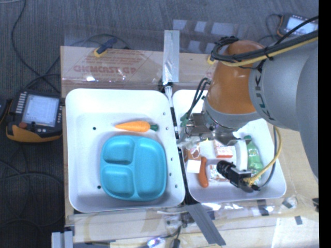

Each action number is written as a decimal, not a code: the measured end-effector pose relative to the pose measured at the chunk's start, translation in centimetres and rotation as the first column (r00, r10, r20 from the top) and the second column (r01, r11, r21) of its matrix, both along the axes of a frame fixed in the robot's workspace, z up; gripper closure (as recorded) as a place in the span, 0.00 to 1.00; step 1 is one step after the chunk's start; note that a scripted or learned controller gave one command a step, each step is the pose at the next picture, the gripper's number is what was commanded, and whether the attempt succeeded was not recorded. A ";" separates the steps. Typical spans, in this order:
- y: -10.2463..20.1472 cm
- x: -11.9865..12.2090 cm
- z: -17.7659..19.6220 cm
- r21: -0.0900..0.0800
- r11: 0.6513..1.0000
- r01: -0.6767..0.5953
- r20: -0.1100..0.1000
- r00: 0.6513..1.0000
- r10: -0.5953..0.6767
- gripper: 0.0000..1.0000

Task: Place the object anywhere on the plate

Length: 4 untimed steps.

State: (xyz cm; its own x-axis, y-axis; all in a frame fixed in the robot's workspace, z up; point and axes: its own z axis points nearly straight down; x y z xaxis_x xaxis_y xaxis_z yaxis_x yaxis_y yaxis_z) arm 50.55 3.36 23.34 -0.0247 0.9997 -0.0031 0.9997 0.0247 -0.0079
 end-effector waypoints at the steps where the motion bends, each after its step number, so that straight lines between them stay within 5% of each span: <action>1: 0.1 0.1 0.5 -0.002 1.000 -0.002 -0.010 1.000 0.002 1.00; 3: 3.6 -2.0 7.4 -0.002 0.999 0.050 0.000 0.999 -0.050 1.00; 4: -5.1 -2.1 -1.1 0.001 1.000 -0.014 -0.003 1.000 0.014 1.00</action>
